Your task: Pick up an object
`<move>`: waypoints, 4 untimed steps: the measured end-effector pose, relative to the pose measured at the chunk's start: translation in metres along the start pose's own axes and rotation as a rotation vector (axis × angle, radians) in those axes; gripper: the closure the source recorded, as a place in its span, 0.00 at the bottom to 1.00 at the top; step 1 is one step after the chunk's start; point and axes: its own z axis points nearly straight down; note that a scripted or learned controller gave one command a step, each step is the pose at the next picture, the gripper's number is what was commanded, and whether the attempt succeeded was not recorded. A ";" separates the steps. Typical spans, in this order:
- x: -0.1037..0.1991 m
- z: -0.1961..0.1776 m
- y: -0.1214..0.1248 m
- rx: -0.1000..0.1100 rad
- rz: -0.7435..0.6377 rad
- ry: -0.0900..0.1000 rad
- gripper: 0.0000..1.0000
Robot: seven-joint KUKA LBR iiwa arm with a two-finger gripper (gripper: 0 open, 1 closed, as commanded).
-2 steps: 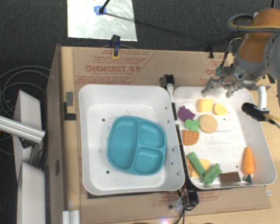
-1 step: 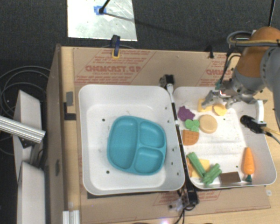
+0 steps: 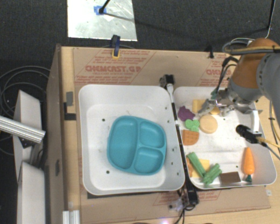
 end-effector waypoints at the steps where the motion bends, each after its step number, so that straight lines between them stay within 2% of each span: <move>1: -0.025 0.001 -0.129 0.011 0.007 0.002 0.00; 2: -0.018 -0.048 -0.059 -0.008 -0.007 -0.001 0.00; 3: 0.028 -0.067 -0.078 0.000 -0.008 0.003 0.00; 4: -0.033 -0.067 -0.124 0.003 0.005 0.000 0.00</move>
